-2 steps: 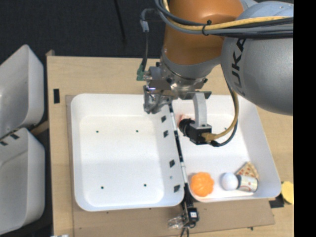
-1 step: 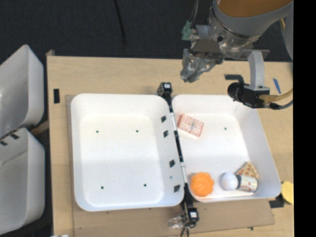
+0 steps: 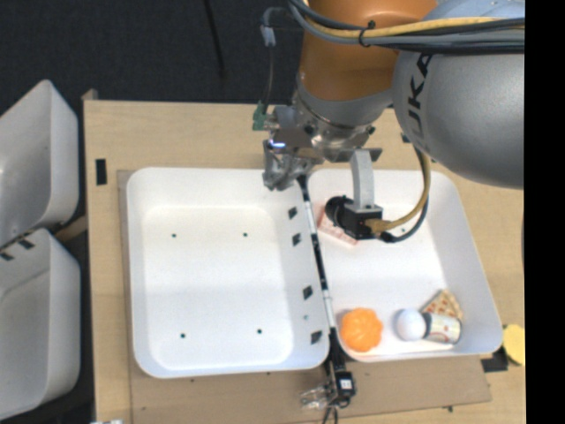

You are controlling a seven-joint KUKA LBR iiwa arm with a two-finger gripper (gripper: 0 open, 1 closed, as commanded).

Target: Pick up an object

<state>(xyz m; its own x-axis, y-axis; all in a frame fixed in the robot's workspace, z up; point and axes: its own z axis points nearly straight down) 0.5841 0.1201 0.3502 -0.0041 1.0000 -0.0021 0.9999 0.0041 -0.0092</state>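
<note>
The orange ball (image 3: 361, 328) sits in the near corner of the right bin (image 3: 463, 237), close against the wall shared with the left bin (image 3: 212, 272). A white ball (image 3: 409, 324) lies just beside it, touching a patterned cup (image 3: 442, 314) on its side. The gripper (image 3: 281, 171) hangs over the far end of that wall, well apart from all three; whether it is spread or pressed together cannot be told, and nothing shows in it. A pink piece (image 3: 327, 228) lies nearer it, partly hidden. To pick well, I would choose the orange ball, descend centred, and grip along the wall, not across it, since round things slip.
</note>
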